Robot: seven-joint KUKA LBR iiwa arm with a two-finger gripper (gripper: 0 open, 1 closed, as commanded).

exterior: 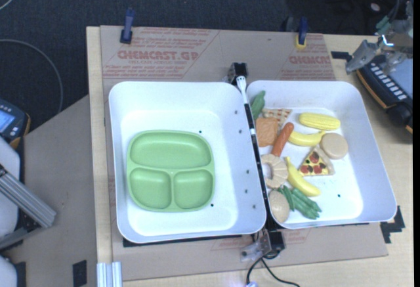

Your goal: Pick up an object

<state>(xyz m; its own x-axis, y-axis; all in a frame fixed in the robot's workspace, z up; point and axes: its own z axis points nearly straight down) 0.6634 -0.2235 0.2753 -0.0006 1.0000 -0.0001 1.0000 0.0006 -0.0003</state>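
Observation:
The right white bin (357, 105) holds several toy food pieces. A yellow corn cob (319, 121) lies near its far side, with a banana (304, 138) just below it. A red-orange carrot (282, 138) lies slanted beside an orange bread piece (266, 130). A pizza slice (316, 164) and a round tan bun (334, 146) sit near the middle. A second banana (300, 179), green beans (302, 202) and a pale round piece (278, 207) lie toward the near left corner. A green pickle (257, 104) and a waffle (278, 113) rest at the far left.
The left white bin (131, 98) holds a green divided plate (170, 169). Both bins rest on a brown board (157, 49) held by blue clamps (127, 25). Grey equipment and cables (380, 49) stand beyond the right bin's far corner.

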